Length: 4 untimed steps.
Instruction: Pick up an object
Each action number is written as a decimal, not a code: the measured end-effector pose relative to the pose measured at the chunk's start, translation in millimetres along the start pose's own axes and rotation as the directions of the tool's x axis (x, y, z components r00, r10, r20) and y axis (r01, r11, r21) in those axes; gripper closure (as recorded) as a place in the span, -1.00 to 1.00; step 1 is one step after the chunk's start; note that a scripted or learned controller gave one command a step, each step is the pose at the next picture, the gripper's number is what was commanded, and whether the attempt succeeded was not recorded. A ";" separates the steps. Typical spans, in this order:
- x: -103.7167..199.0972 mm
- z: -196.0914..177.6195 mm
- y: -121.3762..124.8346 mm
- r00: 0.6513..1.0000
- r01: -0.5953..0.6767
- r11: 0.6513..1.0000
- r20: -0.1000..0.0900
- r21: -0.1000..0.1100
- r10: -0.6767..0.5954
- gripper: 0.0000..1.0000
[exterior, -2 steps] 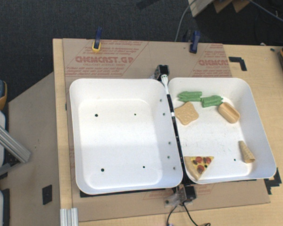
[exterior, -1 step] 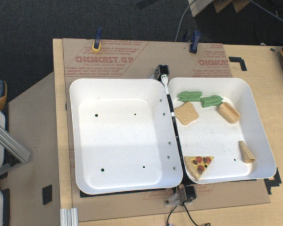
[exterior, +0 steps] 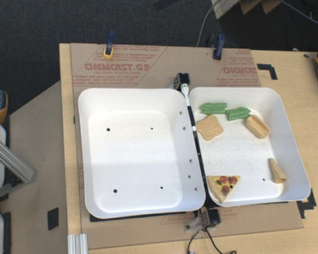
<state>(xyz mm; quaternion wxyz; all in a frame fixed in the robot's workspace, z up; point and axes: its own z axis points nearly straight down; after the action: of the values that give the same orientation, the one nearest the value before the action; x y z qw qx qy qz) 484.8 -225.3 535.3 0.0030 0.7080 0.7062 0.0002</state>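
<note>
Six toy foods lie untouched in the right bin point(exterior: 286, 115) — pizza slice point(exterior: 224, 185), toast point(exterior: 209, 127) (others too); pick unstarted, gripper state cannot be told.

two shallow white plastic bins are set side by side on a brown cardboard sheet point(exterior: 148, 62) printed with red lettering. the left bin point(exterior: 95, 110) and right bin point(exterior: 286, 142) touch along a black divider strip point(exterior: 193, 142). the sheet is pinned at its far edge by a yellow clamp point(exterior: 109, 49) and a blue clamp point(exterior: 219, 46).
</note>
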 end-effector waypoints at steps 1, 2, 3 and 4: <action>1.4 0.0 9.9 1.000 0.003 1.000 0.000 0.000 -0.003 1.00; 1.5 0.0 16.9 1.000 0.004 1.000 0.000 0.000 -0.004 1.00; 1.5 -0.3 13.2 1.000 0.002 1.000 -0.002 0.002 -0.002 1.00; 1.5 0.0 20.3 1.000 0.003 1.000 0.000 0.000 -0.003 1.00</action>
<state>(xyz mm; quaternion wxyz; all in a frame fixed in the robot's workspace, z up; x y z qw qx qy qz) 505.1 -223.9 535.4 0.0030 0.7068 0.7074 0.0002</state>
